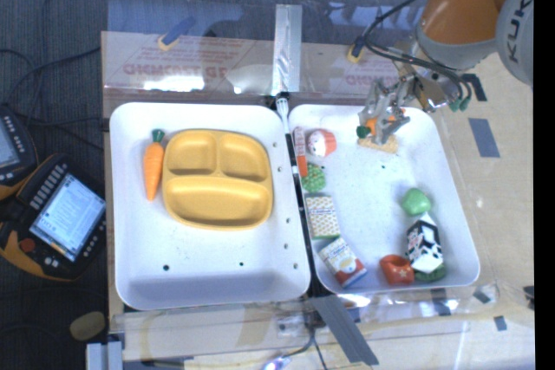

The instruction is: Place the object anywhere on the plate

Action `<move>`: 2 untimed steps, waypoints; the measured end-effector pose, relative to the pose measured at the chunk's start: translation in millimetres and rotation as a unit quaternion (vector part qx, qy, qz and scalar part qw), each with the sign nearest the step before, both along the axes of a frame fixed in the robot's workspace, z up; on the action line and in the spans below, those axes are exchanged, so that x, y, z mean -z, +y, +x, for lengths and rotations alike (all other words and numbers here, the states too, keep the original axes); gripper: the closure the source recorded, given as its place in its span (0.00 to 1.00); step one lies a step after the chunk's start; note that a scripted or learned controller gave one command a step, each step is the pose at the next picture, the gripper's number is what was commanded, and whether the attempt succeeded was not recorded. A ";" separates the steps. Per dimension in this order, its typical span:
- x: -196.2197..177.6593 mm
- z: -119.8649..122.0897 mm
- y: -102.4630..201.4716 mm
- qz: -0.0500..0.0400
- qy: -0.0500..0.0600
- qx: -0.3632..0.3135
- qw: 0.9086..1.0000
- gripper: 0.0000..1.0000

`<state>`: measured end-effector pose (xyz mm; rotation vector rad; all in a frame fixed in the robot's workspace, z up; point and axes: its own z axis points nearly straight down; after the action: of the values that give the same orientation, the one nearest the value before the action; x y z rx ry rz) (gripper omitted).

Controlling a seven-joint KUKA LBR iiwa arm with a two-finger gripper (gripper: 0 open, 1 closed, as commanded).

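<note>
We cannot make out whether the claw [384,113], low over the far right corner of the right bin [451,178], is spread or pinching; a small orange and green piece [368,128] sits at its tip, too blurred to name. The yellow plate [217,178], with three compartments, lies in the left bin [139,273], a carrot [153,166] just beside its left edge. Small food toys line the right bin's left wall.
</note>
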<state>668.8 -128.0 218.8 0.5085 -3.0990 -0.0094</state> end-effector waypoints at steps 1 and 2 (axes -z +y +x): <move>26.3 -42.2 87.8 -0.001 0.001 -0.100 0.995 1.00; 32.4 -35.3 159.4 -0.001 0.000 -0.245 0.969 1.00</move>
<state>633.5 31.4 186.4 1.2523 -2.8771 -0.0070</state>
